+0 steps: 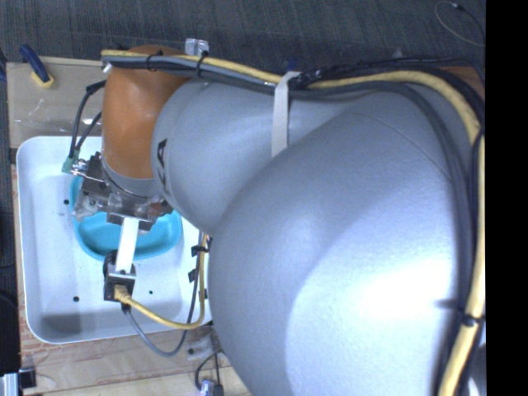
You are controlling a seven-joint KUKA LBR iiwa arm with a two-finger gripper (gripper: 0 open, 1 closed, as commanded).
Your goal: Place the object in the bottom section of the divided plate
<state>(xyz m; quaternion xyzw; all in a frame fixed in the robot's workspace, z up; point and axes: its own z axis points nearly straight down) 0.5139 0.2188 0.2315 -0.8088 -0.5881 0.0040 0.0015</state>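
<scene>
From my remote station I watched the grey arm (346, 238) loom over the bench, its orange band (132, 114) at ten o'clock and the gripper (111, 209) hanging over the blue plate (161, 238) in the left white bin (41, 246). The wrist hid the tool's working end, so I could not tell whether it was apart, together or clamped on anything, and the object itself I could not make out. I judged the step to be the placement: the release needed to come low over the plate's six o'clock section, clear of any divider, with the yellow cable (161, 320) kept from snagging.
</scene>
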